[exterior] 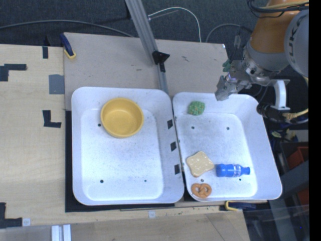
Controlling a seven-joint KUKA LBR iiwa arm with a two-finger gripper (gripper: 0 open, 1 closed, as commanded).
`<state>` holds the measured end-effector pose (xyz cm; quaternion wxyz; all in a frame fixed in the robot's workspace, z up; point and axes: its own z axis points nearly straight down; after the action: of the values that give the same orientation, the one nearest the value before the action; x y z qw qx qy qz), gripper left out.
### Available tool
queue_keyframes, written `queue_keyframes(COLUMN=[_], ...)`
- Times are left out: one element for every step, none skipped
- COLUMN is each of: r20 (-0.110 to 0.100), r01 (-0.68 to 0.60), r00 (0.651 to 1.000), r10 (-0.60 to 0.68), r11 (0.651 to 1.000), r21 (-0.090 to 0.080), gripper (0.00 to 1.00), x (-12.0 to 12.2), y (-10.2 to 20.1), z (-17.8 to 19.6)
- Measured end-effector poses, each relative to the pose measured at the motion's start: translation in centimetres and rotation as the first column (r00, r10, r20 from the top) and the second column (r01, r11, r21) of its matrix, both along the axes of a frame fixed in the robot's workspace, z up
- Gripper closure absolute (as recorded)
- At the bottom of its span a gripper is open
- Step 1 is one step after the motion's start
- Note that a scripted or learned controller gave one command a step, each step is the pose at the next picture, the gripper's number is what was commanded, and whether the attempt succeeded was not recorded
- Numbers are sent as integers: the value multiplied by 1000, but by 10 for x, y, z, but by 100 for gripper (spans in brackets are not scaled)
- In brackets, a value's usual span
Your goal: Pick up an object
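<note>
Gripper: the gripper hangs at the far edge of the right bin, just above its rim, pointing down and a little left. Nothing shows between its fingers; how wide they stand I cannot tell from here.
Arm: the grey arm with its orange band comes in from the far right, cables looping round its wrist.
Right bin: the right bin is white and speckled, touching the left bin along the middle.
Green object: a small, bumpy green object lies in the far left corner of the right bin, near the gripper but apart from it.
Toast: a pale toast slice lies near the left wall, towards the near side.
Bottle: a blue bottle lies on its side just right of the toast, cap pointing right.
Pretzel: a brown pretzel sits in the near left corner, just beside the toast.
Left bin: the left bin holds a yellow bowl, upright, in its far half.
Bench: the bench is light wood with dark tape marks at the left; a slanted grey metal post rises beyond the bins.
</note>
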<state>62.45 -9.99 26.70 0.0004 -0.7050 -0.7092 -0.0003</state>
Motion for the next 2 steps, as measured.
queue_keyframes(r20=[-2,-3], r01=[1,-1], r00=[1000,1000], r10=[-1,1], r11=[1000,1000], r21=[0,0], gripper=[100,100], x=[-1,-2], y=[44,102], z=[-10,-26])
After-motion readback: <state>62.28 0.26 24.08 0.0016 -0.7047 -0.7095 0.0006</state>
